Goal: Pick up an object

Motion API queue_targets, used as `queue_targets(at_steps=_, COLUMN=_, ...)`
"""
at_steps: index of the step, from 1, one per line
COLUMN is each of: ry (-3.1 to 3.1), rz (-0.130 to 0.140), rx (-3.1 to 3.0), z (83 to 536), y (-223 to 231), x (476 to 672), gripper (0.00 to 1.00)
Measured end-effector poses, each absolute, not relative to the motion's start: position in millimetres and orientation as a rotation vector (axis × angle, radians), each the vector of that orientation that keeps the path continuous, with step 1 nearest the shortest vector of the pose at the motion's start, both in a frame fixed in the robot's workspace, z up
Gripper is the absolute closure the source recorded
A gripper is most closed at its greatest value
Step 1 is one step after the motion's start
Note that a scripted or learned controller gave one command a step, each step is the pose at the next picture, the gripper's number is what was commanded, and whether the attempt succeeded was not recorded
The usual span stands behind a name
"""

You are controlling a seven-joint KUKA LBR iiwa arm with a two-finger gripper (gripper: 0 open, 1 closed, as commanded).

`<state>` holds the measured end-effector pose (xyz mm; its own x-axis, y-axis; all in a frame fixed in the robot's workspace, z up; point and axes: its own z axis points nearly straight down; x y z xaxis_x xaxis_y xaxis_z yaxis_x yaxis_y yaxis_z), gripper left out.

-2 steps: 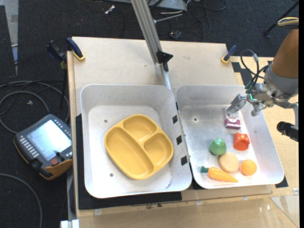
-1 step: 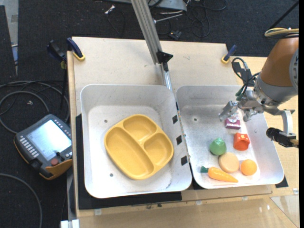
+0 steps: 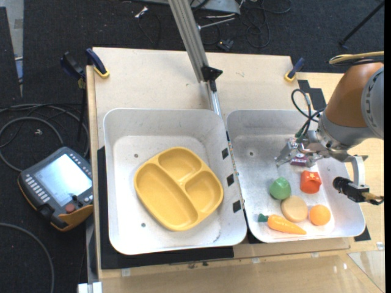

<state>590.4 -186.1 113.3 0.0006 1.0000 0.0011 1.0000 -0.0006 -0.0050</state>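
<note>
My gripper (image 3: 292, 155) hangs over the right bin (image 3: 256, 133), its metal fingers spread and nothing between them. Just below and right of it lies a red toy pepper (image 3: 310, 182). A green round toy (image 3: 280, 188) sits below the gripper. Further toward the front are a tan round piece (image 3: 294, 209), an orange ball (image 3: 319, 215) and a toy carrot (image 3: 285, 224). A small purple-and-white item (image 3: 300, 160) shows right beside the fingers.
The left bin (image 3: 122, 133) holds a yellow divided plate (image 3: 178, 188). A metal pole (image 3: 189, 32) slants over the bench behind the bins. A teach pendant (image 3: 58, 188) lies on the floor to the left.
</note>
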Motion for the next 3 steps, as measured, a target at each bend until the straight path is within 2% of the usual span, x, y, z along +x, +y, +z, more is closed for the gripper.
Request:
queue_targets(at_steps=1, ry=-2.230, rz=-0.005, rx=-2.232, z=101, y=-188, x=594.3, gripper=0.00)
queue_targets(at_steps=2, ry=-2.232, rz=-0.009, rx=-2.234, z=113, y=-188, x=595.3, gripper=1.00)
queue_targets(at_steps=3, ry=-2.229, rz=-0.005, rx=-2.222, z=160, y=-184, x=604.4, gripper=1.00)
